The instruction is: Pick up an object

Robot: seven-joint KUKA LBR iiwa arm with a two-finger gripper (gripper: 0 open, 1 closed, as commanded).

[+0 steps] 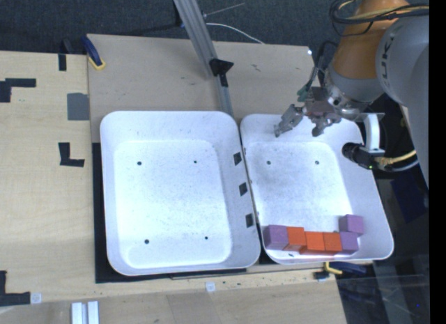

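Two fingers (284,125) stand spread wide with nothing between them, so the jaws hang open above the far rim of the right bin (362,189). Blocks lie well apart from them, bunched against that bin's near wall: a purple block (277,236) at the left end, orange blocks (315,240) beside it, and two more purple blocks (350,232) stacked in the near right corner. To do this step well, I judge the arm (390,51) should carry the jaws to that near wall and drop over the left purple block, whose open side leaves finger room; the crowded corner risks a jam. Beyond stands the left bin (111,176) on the desk (42,197).
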